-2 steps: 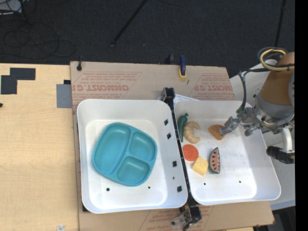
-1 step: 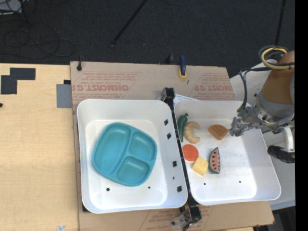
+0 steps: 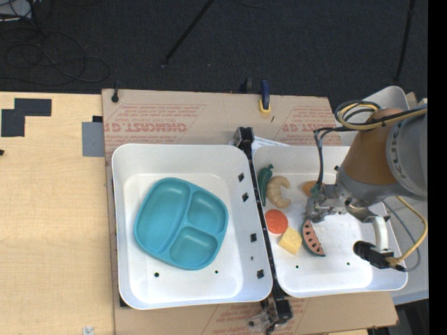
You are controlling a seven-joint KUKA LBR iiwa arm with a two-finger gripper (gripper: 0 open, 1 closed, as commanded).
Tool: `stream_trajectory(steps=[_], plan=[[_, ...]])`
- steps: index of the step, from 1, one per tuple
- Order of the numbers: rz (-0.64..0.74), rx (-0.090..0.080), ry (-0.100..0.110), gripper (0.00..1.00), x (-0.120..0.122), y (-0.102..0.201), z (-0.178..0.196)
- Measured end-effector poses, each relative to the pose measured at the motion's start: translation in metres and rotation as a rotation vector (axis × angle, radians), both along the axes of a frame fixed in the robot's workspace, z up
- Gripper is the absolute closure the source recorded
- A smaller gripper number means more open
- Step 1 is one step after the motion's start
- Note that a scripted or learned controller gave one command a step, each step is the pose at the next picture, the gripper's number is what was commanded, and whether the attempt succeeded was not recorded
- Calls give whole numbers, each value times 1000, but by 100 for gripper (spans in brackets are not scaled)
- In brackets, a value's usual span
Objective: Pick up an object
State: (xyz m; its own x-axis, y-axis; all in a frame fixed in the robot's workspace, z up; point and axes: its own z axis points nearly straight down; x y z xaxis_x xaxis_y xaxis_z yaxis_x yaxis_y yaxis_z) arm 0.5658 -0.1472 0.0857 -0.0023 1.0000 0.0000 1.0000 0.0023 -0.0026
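Note:
The right bin (image 3: pixel 335 274) holds toy food: a green pepper (image 3: pixel 265 178), a tan croissant (image 3: pixel 279 190), an orange-red tomato (image 3: pixel 276 220), a yellow cheese wedge (image 3: pixel 290 241), a watermelon slice (image 3: pixel 313 237) and an orange piece (image 3: pixel 309 186) partly hidden behind the arm. My gripper (image 3: pixel 318 206) hangs low in this bin, just above the watermelon slice and right of the croissant. Its fingers are too small and dark to make out.
The left bin (image 3: pixel 140 166) holds a teal divided plate (image 3: pixel 181 222). A black divider bar (image 3: pixel 255 215) runs between the bins. The arm's grey and orange body (image 3: pixel 380 159) covers the right bin's back right. Cables loop near the bin's right edge (image 3: pixel 380 253).

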Motion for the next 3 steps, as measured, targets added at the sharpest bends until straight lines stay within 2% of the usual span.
stream_trajectory(steps=[1, 2, 3], plan=[[2, 0, -1, 100, 17, -10, 2], [-3, 6, 10, 100, -96, 37, 5], [0, 0, -4, 100, -22, 56, 2]])
